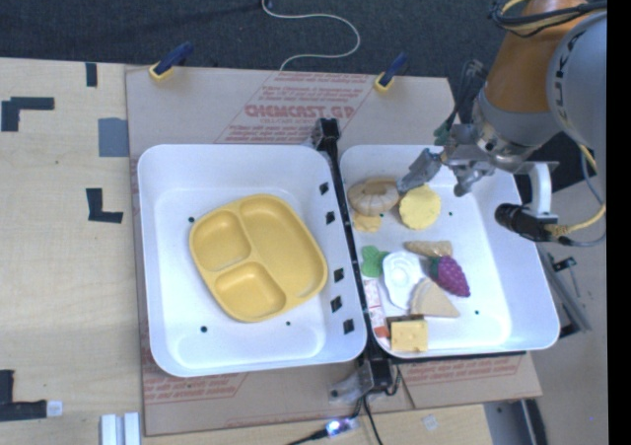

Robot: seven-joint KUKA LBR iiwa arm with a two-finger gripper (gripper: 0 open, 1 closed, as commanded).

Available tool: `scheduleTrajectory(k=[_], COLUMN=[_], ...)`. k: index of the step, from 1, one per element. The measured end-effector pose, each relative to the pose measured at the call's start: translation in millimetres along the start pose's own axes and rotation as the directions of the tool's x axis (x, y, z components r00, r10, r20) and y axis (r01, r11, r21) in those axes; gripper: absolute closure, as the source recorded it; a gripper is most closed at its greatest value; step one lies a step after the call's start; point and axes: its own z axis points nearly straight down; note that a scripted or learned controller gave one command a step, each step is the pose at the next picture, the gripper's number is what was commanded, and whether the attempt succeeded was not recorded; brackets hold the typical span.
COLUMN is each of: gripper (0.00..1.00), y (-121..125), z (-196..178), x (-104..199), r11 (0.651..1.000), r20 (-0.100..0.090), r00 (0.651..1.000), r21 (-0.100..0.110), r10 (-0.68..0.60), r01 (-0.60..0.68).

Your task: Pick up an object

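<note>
Nearest the lens, at the lower edge of the right bin [513, 320]: a yellow cheese cube [410, 335], with a pale wedge [434, 301] just above it.

Right bin, moving up the frame: a purple grape bunch [452, 275]; a fried egg [400, 273]; a green piece [372, 259] by the divider; a small tan item [428, 249], kind unclear; a yellow disc [420, 207]; a beige bread-like roll [373, 195] to the disc's left, the two touching or nearly so.

Left bin [168, 236], centre left of the frame: a yellow three-compartment tray [258, 256], nothing in its sections.

Beneath both bins: a brown cardboard sheet [296, 108], clipped at its upper corners.

Arm: enters from the upper right, orange band showing. The gripper [436, 177] stands spread, its fingers apart with nothing between them, one dark finger [416, 173] reaching toward the upper left of the yellow disc, the other toward the bin's upper right.

Step in hand, as a judgement: approach to a pick, no object yet taken. The disc and the roll lie closest to the fingers and seem the likely candidates. The next move would call for lowering over one item so the fingers straddle it alone, clear of its neighbour, then closing.
</note>
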Motion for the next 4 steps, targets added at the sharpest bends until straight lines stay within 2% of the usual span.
scheduleTrajectory(k=[1, 3, 4], gripper=[0.0, 0.0, 0.0], y=[2.3, -3.8, -3.9], z=[-7.6, 91.2, 124.8], x=[0.2, 9.7, 10.6], r11=[1.0, 1.0, 1.0], r20=[0.002, 0.002, 0.003], r00=[1.0, 1.0, 1.0], r21=[-0.013, -0.007, -0.011], r10=[-0.003, -0.002, -0.003], r01=[0.003, 0.002, 0.003])
